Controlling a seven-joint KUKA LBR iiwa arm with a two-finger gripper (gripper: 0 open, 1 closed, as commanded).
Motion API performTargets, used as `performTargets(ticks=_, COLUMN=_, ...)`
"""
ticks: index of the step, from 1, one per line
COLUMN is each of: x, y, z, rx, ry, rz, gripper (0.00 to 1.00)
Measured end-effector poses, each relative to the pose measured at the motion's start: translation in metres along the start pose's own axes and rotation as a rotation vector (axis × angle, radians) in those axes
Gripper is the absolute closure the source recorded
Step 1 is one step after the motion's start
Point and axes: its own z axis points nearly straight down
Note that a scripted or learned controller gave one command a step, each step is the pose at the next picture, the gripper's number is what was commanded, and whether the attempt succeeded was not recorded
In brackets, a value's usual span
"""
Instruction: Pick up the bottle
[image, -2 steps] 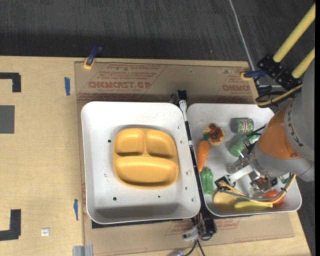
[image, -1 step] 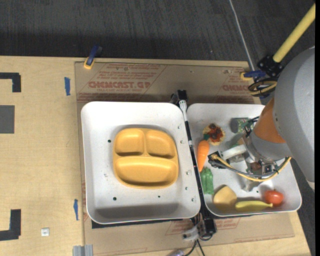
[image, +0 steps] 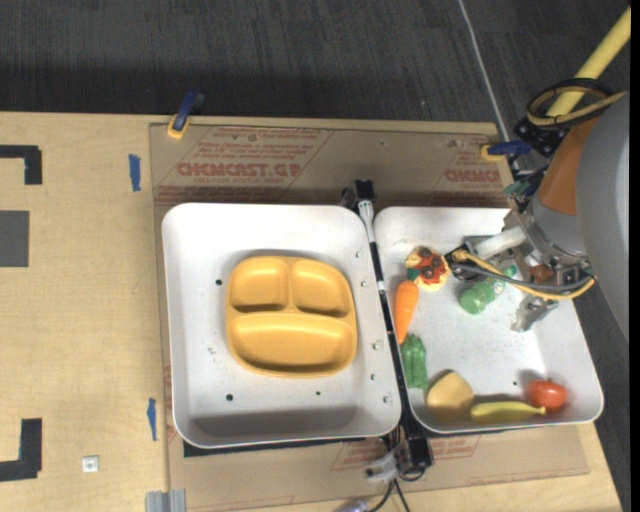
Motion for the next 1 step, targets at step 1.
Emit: performTargets(ticks=1, x=0.0049, y=-0.0214, z=0.0913, rx=-0.001, ry=0.003, rz=0.022, gripper=0.00)
